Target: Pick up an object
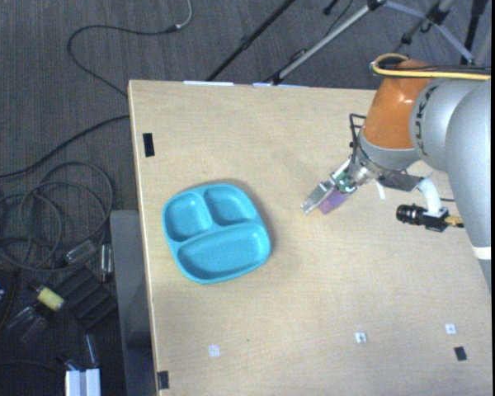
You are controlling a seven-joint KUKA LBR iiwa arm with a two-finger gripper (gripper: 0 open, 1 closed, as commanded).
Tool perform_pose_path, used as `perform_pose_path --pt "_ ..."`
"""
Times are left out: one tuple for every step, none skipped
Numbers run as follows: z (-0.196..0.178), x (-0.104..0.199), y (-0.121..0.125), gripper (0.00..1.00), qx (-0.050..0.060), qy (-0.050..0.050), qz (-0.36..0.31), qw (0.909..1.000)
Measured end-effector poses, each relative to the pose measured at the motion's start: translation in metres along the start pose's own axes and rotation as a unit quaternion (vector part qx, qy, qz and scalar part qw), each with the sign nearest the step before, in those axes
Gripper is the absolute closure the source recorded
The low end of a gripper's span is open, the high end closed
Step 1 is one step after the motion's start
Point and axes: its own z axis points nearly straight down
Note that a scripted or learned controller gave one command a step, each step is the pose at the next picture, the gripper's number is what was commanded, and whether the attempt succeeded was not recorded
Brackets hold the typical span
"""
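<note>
Overhead, tan bench (pixel 330 304), blue 3-compartment plate (pixel 217 232), possibly carpeted floor (pixel 58 73).

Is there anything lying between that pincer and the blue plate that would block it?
Nothing visible does. The pincer hangs to the right of the blue divided plate, and only bare tan tabletop lies between them. A small purple thing sits at the pincer itself.

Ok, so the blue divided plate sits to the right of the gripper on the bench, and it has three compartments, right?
Not quite. In the camera view the blue divided plate lies to the left of the gripper, not the right. The rest holds: it rests on the bench and has three compartments, two small and one large.
</note>
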Motion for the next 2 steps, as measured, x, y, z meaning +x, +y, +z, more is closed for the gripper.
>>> perform_pose_path --pt "-0.008 0.001 0.0 1.0 0.0 0.0 0.0 1.0" --pt "-0.082 0.022 0.019 1.0 0.001 0.001 0.118 0.993"
